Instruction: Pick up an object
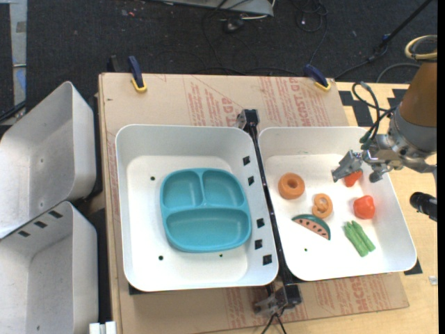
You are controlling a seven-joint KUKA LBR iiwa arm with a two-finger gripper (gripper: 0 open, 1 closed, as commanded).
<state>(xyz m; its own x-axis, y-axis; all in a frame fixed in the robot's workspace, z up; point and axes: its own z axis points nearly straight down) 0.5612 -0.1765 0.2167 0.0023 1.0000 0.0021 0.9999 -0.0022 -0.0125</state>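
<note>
Gripper (357,167) is over the right bin (396,256), fingers spread, straddling a small red piece (353,179) near the far wall. Nothing pinched yet. Rec: drop straight down, centre on piece, then close; red tomato (363,207) sits just beside, keep clear.

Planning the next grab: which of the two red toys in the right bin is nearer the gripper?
The smaller red piece, right under the gripper. The bigger red toy lies lower, beside the green beans.
</note>
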